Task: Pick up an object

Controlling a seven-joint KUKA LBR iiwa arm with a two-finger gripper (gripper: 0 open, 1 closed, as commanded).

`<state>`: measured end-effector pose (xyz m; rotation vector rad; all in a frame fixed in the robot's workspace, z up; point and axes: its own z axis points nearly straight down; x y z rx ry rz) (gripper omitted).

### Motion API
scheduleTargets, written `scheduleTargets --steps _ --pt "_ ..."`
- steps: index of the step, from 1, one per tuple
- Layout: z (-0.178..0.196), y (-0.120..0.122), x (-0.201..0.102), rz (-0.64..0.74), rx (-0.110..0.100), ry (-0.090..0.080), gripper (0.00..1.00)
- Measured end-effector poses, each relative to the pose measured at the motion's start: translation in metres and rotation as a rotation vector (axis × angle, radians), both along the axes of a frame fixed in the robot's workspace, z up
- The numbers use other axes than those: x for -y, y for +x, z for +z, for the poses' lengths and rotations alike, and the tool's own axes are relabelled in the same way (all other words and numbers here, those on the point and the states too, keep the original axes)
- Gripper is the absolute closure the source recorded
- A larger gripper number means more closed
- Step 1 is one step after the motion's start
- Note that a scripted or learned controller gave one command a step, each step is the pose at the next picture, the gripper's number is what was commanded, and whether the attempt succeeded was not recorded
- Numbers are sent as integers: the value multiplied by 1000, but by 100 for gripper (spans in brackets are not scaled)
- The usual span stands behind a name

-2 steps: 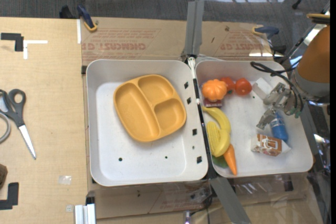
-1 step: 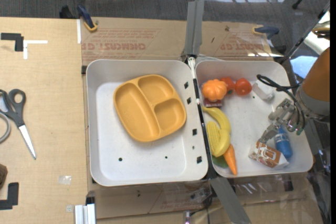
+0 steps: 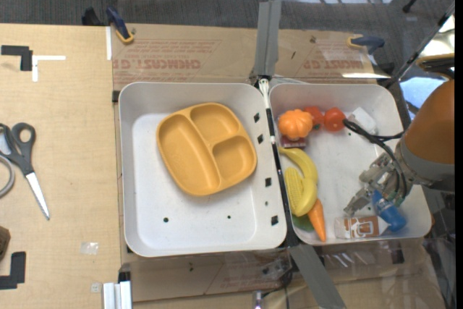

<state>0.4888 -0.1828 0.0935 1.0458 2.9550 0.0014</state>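
My gripper [image 3: 370, 195] hangs low in the right bin [image 3: 329, 168], near its front right corner. Just below it lie a small white and orange carton [image 3: 361, 226] and a blue object [image 3: 391, 217]; the gripper's tip is close above them, and I cannot tell whether it touches either. An orange pumpkin-like toy [image 3: 295, 124] and red tomatoes [image 3: 325, 118] sit at the back of this bin. A yellow banana [image 3: 304, 164], a yellow corn cob [image 3: 299, 191] and an orange carrot [image 3: 317, 220] lie along its left side. A white piece [image 3: 361, 118] rests at the back right.
The left bin [image 3: 145, 213] holds a yellow divided plate [image 3: 207, 147]. Scissors [image 3: 26, 163] lie on the wooden bench at far left. A black cable [image 3: 372, 139] runs across the right bin toward the arm's orange band [image 3: 438, 130].
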Motion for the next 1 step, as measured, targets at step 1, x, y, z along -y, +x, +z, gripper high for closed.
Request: scheduleTargets --steps 1 --pt "2 -6 24 -33 9 -2 0"
